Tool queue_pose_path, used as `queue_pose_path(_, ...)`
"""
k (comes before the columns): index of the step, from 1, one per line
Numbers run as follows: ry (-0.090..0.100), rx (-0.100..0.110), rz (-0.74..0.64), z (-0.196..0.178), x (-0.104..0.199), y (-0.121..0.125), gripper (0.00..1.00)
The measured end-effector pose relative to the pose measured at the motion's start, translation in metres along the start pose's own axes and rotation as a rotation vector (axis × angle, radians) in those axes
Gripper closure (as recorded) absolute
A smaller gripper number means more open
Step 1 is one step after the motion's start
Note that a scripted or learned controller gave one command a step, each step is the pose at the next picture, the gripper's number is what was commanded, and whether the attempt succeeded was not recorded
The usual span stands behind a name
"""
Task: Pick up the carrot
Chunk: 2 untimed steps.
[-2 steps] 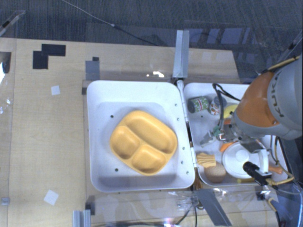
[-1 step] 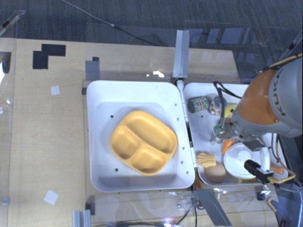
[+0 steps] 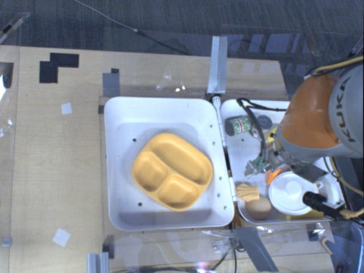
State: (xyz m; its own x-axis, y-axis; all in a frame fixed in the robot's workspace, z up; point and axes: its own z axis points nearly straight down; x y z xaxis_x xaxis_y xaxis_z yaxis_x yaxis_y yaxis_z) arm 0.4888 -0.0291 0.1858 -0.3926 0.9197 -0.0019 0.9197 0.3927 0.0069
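Note:
The carrot (image 3: 272, 176) lies in the right bin (image 3: 228, 152). Only a short orange piece of it shows, with green leafy bits on its left end. The arm's orange-banded wrist (image 3: 310, 118) hangs over the middle of that bin and hides the rest of the carrot. My gripper (image 3: 268, 159) points down beneath the wrist, right above the carrot's visible end. Cables and the arm's bulk cover most of the gripper, so I cannot make out whether it touches the carrot.
A yellow divided plate (image 3: 172, 170) sits in the left bin (image 3: 119, 209). The right bin also holds a small green-labelled can (image 3: 241, 125), a grey disc (image 3: 264, 121), a tan wafer-like piece (image 3: 247, 191), a brown potato-like lump (image 3: 259, 209) and a white round dish (image 3: 290, 193).

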Motion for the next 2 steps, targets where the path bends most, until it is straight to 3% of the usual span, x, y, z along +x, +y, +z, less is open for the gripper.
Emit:
queue_pose_path(1, 0.0, 0.003, -0.302, 0.001, -0.017, -0.008, 1.0)
queue_pose_path(2, -0.001, -0.001, -0.57, 0.001, -0.005, 0.025, 1.0)
